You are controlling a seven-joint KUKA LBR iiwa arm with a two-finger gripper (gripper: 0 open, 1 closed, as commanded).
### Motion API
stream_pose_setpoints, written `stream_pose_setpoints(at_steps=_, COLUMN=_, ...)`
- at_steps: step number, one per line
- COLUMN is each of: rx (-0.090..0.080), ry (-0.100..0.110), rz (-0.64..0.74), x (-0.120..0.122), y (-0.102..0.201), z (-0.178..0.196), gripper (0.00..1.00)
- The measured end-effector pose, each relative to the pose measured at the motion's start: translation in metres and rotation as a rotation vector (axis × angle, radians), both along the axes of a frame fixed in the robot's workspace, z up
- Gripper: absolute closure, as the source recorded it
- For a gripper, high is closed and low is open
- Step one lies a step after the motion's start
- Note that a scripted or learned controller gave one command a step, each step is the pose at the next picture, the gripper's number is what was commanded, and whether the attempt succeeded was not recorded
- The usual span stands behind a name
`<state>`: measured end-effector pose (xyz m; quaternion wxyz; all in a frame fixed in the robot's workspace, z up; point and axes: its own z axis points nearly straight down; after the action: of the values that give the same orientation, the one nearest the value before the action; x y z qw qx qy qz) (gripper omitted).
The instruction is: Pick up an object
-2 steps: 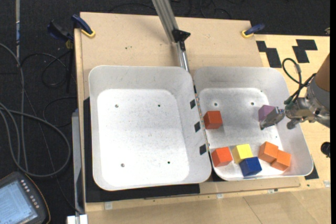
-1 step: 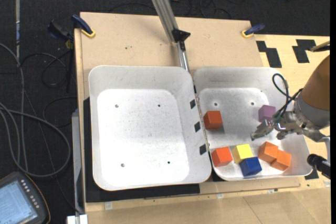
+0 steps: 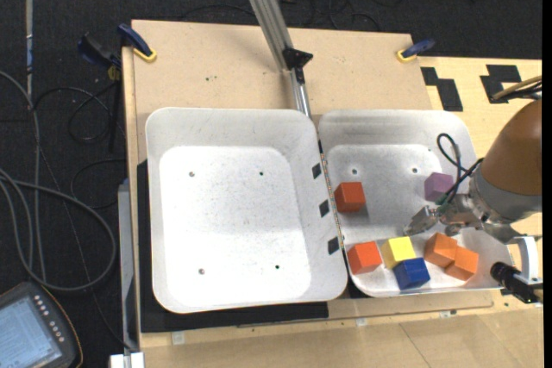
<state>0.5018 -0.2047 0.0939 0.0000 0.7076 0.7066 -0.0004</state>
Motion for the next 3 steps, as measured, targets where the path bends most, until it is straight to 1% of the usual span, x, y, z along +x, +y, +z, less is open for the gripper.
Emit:
stream_pose_setpoints(at_steps=1, rx=0.000, ry=-0.004, rz=0.001, x=0.001, y=0.000, z=0.012, gripper=1.00)
stream_pose_setpoints(at_steps=3, rx=-0.003, ry=-0.008, rz=0.003, x=-0.001, y=-0.013, z=0.133, gripper=1.00)
